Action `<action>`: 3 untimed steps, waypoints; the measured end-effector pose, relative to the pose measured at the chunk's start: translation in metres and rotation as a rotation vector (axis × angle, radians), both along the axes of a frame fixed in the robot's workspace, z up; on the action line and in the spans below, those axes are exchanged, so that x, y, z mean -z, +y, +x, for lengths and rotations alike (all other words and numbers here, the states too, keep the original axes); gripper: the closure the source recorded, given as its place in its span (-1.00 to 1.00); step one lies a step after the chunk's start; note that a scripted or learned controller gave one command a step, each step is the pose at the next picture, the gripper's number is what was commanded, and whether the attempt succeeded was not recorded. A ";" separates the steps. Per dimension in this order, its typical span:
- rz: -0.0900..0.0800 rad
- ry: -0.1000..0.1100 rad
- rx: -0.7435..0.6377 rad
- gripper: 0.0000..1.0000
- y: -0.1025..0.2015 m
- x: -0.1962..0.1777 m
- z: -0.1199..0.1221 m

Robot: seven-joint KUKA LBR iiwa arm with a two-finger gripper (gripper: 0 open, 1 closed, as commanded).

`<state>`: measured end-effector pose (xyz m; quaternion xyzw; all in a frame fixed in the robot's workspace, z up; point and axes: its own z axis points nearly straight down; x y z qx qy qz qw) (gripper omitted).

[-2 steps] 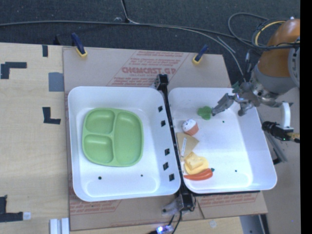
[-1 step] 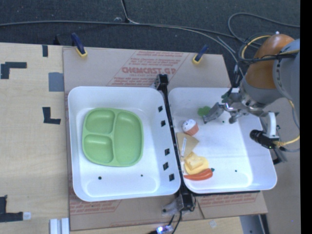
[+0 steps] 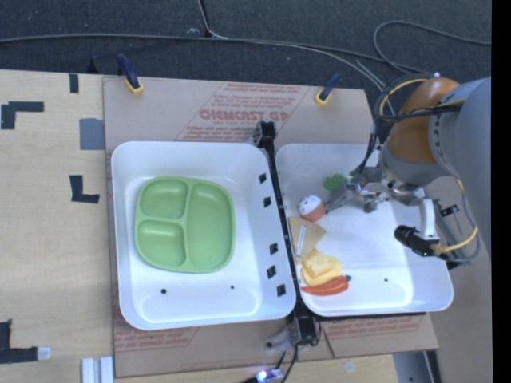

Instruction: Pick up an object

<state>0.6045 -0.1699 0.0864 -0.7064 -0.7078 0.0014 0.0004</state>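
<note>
White right bin (image 3: 415,290) held the objects: small red-and-white round piece (image 3: 311,207), green piece (image 3: 334,183), yellow wedges (image 3: 318,266), red pepper (image 3: 326,287), all near the divider. Pincer (image 3: 342,195) sat low by the green piece; couldn't tell if apart or together. Green divided plate (image 3: 185,223) in left bin (image 3: 200,309).

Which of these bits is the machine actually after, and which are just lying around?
Part of the job, all in the right bin:
- tool
- small green piece
- red and white ball
- tan wedge
- yellow piece
- red chili

Just lying about:
- green divided plate in the left bin
- clamps
- cables
</note>
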 end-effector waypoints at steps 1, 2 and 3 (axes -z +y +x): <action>0.000 -0.002 -0.001 1.00 0.000 -0.013 0.001; 0.000 -0.007 0.002 1.00 -0.005 -0.074 -0.002; 0.000 -0.008 0.000 1.00 -0.005 -0.138 0.001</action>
